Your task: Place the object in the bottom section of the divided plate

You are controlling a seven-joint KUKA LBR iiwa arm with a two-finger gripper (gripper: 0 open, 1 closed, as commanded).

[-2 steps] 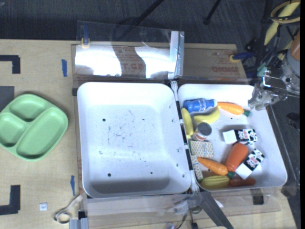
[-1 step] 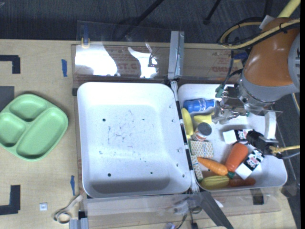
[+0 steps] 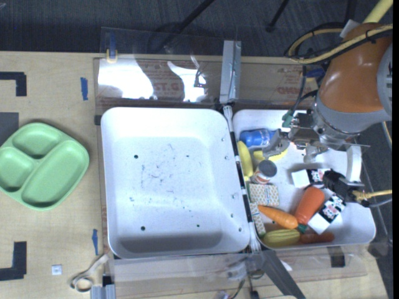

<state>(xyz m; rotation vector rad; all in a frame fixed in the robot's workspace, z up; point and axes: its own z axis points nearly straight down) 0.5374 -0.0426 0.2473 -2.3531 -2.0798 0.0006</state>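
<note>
several small things are lying jumbled in the right bin, so the object to take is not settled; the carrot near the front is looking light, stiff and smooth, best pinched across its thick middle. the gripper is hanging over the back of that bin, holding nothing that i can make out, and its opening i cannot tell. the green divided plate is sitting well apart on the bench, left of the left bin.

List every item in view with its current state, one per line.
Divided plate: on the bench left of the bins, nothing in its sections.
Left bin: holds no objects.
Right bin: crowded with objects.
Carrots: lying in the right bin.
Blue can: on its side.
Gripper: over the right bin.
</note>
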